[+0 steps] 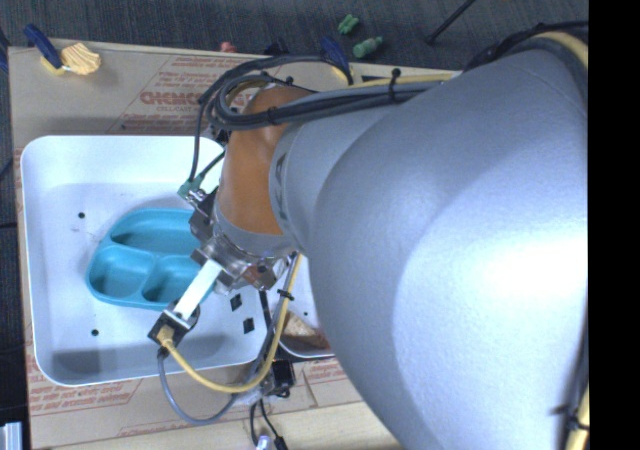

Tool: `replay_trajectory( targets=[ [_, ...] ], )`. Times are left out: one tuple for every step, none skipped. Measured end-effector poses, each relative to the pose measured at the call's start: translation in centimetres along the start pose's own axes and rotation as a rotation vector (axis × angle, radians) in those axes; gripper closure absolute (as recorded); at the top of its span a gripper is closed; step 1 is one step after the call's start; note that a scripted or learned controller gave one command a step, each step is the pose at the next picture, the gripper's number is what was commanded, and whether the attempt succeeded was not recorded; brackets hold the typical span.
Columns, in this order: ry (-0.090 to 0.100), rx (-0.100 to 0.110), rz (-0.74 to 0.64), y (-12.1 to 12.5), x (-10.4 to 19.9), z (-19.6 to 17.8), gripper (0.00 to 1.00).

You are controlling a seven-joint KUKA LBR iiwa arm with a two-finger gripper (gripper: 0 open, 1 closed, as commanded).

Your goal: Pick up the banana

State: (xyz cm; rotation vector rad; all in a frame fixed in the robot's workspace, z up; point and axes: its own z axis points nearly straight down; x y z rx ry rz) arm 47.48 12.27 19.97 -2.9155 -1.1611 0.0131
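Note:
The grey arm reaches in from the right and covers most of the right side of the bench. Its orange band hangs over the right part of the left white bin. Below the band, the gripper points down near the wall between the two bins, mostly hidden by the wrist mount and cables. A small brownish shape peeks out under the arm at the near edge; I cannot tell whether it is the banana.
A blue divided tray lies in the left bin, just left of the wrist. A white bracket and a yellow cable hang from the wrist over the bin's front. Cardboard lies behind the bins.

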Motion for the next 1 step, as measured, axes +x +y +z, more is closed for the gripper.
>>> replay_trajectory(
  targets=[
    [0.000, 0.000, 0.149, -3.87, 3.64, -1.21, 1.00]
  ],
)
